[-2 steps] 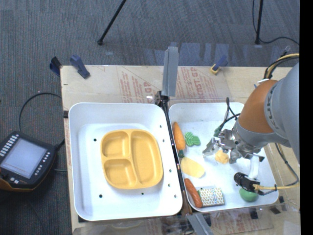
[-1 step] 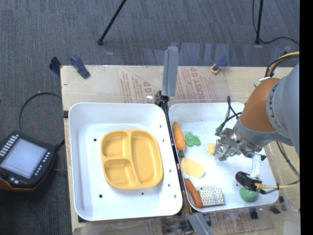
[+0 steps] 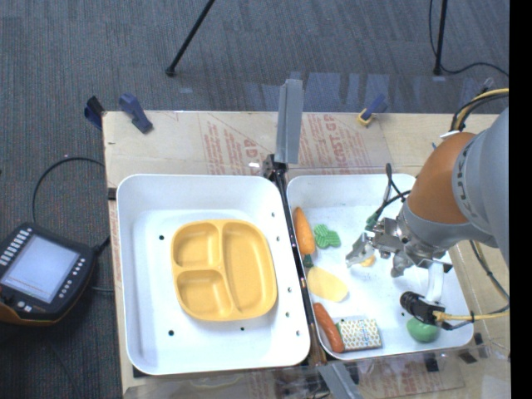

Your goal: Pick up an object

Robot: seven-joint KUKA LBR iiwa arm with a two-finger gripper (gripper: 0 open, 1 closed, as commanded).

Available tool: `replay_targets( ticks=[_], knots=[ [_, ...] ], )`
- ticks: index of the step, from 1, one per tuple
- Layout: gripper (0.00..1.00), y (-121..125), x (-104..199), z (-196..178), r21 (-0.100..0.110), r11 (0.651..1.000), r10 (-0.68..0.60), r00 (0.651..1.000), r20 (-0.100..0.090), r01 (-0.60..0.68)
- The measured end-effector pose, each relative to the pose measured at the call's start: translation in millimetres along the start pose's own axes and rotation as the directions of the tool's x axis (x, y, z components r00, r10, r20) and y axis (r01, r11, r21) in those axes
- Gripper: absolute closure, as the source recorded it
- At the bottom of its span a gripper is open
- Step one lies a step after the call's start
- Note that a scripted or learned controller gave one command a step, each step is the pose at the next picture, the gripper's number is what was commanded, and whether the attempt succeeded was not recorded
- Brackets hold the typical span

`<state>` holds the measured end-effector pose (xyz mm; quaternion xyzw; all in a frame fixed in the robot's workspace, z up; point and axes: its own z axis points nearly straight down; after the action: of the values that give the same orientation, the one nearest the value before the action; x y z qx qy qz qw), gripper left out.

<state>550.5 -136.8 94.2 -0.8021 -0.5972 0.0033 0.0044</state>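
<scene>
Camera view: the claw hangs low inside the right white bin, and I cannot tell how it is set. Just beside it lie a pale yellow flat piece, a green leafy toy and an orange carrot. A patterned rectangular box rests near the front wall. The left white bin holds a yellow divided plastic plate.

Red lettering is printed upside down on the surface behind the bins, too blurred to read.
</scene>
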Motion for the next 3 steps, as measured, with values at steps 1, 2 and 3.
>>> replay_targets(
  ticks=[1, 2, 3],
  knots=[
    [0.0, 67.0, 79.7, 6.1, -0.009, 0.998, -0.069, 0.998, 0.0, 0.069],
    [0.0, 43.2, 4.0, 6.8, -0.007, 0.979, -0.203, 0.979, 0.003, 0.203],
    [0.0, 11.5, 38.6, 7.8, -0.005, 0.975, -0.223, 0.975, 0.0, 0.223]
  ],
)
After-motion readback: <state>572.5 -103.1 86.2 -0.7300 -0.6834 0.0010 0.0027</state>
